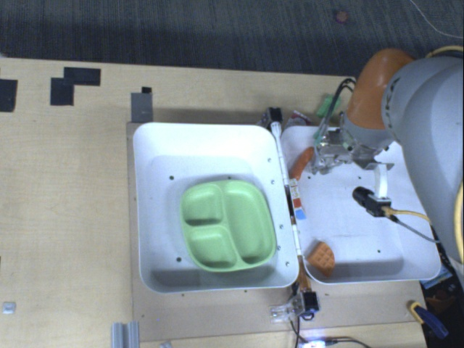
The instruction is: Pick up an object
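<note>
Presently: gripper (324, 158), ten o'clock of right bin (348, 230), open or closed cannot be told; orange carrot-like piece (301, 162) at its nine o'clock; brown item (321, 257), bin's seven o'clock; green divided plate (228, 223), left bin (156, 194).

Tabletop (65, 209) pale tan wood, plain, with a few flat black patches (72, 84) near the far edge. Floor (217, 13) beyond is dark blue-grey, finely flecked. Left bin (159, 158) white; in it a light green divided plate (228, 223), one even shade. Right bin (348, 230) white too, holding an orange-red stick-shaped piece (300, 163) and a golden-brown lump (321, 257). Arm (428, 122) light grey, orange band (373, 85) above the wrist; gripper (326, 158) dull silver metal.
</note>
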`<state>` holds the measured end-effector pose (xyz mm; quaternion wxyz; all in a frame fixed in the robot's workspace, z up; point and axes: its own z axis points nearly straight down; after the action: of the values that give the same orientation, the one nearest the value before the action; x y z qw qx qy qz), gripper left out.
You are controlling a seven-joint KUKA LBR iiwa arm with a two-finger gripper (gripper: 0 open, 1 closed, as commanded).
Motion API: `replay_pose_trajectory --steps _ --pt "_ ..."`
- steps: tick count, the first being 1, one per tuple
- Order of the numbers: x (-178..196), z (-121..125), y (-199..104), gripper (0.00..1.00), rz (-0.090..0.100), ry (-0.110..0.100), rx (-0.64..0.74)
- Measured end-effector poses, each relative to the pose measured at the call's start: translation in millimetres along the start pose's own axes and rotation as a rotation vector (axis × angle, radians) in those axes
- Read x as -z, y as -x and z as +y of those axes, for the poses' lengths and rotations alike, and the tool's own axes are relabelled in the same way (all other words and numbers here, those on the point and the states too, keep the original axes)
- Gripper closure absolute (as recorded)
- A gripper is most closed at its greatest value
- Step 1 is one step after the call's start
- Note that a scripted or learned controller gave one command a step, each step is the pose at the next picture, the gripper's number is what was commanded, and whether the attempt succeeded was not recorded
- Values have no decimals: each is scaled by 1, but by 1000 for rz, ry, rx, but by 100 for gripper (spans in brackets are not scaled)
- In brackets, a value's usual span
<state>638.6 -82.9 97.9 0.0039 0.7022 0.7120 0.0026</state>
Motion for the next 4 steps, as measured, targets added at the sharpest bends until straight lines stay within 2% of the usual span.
replay_pose_trajectory --steps 1,2,3,4 --pt "89 33 -57 100 3 -2 -7" --pt "87 32 -56 0 2 -5 -7" --pt "18 -3 6 0 1 -9 -12" --pt "-11 -45 2 0 1 -2 -12"
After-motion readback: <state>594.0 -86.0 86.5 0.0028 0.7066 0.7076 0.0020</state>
